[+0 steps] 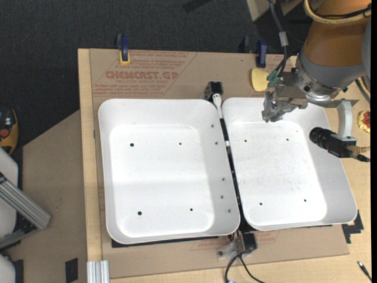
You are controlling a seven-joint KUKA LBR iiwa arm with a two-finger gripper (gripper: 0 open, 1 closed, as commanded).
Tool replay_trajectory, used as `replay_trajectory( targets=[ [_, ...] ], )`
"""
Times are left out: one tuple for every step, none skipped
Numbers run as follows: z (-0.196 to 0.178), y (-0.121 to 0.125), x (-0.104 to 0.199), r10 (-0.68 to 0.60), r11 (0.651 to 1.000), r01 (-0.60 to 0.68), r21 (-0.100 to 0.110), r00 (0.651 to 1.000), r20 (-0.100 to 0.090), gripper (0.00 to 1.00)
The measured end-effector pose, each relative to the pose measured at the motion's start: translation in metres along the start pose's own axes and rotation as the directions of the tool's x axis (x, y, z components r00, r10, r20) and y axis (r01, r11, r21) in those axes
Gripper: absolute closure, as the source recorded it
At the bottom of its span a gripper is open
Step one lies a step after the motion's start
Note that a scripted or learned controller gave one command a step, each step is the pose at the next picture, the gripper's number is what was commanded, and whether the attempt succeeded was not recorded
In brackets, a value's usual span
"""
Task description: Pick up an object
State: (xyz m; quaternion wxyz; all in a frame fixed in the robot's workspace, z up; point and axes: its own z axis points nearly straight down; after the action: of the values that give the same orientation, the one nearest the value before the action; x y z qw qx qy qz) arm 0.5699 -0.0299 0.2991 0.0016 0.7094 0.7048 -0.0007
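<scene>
My gripper (274, 113) hangs over the far left part of the right white bin (294, 214), just inside its back rim. The grey arm with its orange band comes in from the upper right. A small pale yellow object (257, 78) lies on the brown board behind the right bin, just beyond and to the left of the gripper. The left white bin (162, 175) sits beside it, and I see nothing but small dark dots on its floor.
A black cylindrical part (328, 141) sticks out over the right bin's right side. A black strip (227, 152) runs between the bins. Blue clamps (122, 45) (261, 52) hold the board's back edge. Cables lie at the front (241, 249).
</scene>
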Motion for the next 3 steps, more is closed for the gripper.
replay_trajectory(
  targets=[
    [-0.007,0.055,0.028,-0.010,1.000,0.010,-0.003,1.000,-0.003,1.00],
    [-0.116,0.063,0.042,-0.009,1.000,0.009,-0.014,1.000,-0.003,1.00],
    [-0.024,0.096,0.086,-0.010,1.000,0.010,0.010,1.000,-0.004,1.00]
  ],
)
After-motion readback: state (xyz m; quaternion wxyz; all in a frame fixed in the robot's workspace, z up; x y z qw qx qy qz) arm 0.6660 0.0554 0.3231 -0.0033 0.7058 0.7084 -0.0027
